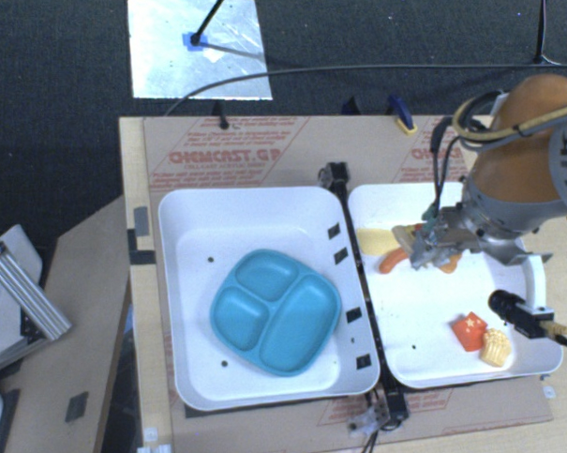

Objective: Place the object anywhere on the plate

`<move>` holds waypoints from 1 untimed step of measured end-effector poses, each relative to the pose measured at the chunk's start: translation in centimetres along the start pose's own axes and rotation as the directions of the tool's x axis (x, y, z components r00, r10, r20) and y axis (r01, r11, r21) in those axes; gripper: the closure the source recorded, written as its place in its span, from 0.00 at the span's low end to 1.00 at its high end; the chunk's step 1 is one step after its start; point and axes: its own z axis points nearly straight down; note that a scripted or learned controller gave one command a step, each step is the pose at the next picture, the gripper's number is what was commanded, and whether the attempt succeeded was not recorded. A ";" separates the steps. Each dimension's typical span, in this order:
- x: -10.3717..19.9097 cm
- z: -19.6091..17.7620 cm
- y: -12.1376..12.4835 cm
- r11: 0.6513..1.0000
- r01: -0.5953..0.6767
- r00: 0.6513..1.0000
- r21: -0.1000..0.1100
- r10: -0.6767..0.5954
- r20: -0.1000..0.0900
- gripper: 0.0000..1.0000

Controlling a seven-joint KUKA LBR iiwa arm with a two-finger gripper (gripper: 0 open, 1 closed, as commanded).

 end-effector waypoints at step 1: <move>4.8 -0.4 0.5 1.000 0.002 1.000 0.000 -0.002 -0.001 1.00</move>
